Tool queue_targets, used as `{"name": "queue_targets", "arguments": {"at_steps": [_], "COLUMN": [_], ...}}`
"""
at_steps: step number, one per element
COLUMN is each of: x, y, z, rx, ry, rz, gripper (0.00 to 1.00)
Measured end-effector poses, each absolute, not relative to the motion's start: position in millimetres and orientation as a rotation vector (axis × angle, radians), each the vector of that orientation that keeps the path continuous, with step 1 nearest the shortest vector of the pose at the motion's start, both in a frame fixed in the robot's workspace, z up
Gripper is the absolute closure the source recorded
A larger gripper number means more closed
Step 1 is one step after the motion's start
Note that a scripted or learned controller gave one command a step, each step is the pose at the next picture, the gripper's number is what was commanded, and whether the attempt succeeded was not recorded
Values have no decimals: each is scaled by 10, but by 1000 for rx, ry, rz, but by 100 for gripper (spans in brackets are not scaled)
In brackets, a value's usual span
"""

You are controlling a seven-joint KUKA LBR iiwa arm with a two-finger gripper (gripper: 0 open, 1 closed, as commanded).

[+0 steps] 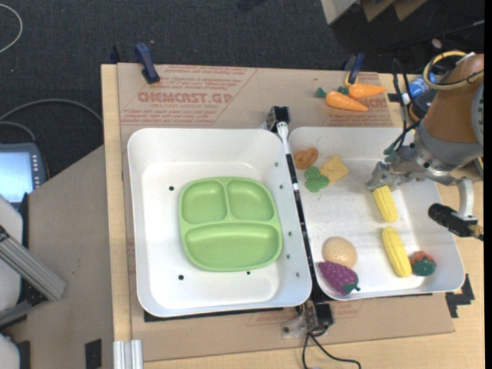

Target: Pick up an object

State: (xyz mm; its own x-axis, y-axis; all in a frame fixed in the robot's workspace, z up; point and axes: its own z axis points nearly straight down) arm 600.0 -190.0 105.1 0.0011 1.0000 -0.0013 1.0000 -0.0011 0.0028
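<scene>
The right white bin (350, 229) holds several toy foods. A corn cob (384, 204) lies near its middle, and a second corn cob (396, 252) lies lower right beside a red tomato piece (422, 264). An egg-like beige piece (339, 250) and purple grapes (338, 276) sit at the front. An orange piece (306, 157), a green broccoli piece (315, 179) and a yellow cheese wedge (335, 167) lie at the back left. My gripper (382, 177) hangs just above the upper end of the first corn cob, at the end of the orange-banded arm (453, 114).
The left white bin (150, 206) carries a green divided plate (229, 223). Two toy carrots (347, 98) lie on the cardboard behind the right bin. Blue clamps (146, 61) grip the board's back edge. A black divider (290, 177) runs between the bins.
</scene>
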Motion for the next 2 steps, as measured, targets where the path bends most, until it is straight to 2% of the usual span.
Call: {"name": "queue_targets", "arguments": {"at_steps": [1, 2], "x": [6348, 5810], "y": [-1145, -505], "z": [890, 1916], "rx": [2206, 2211], "ry": [2219, 2227], "rz": [9, 11], "gripper": [100, 100]}}
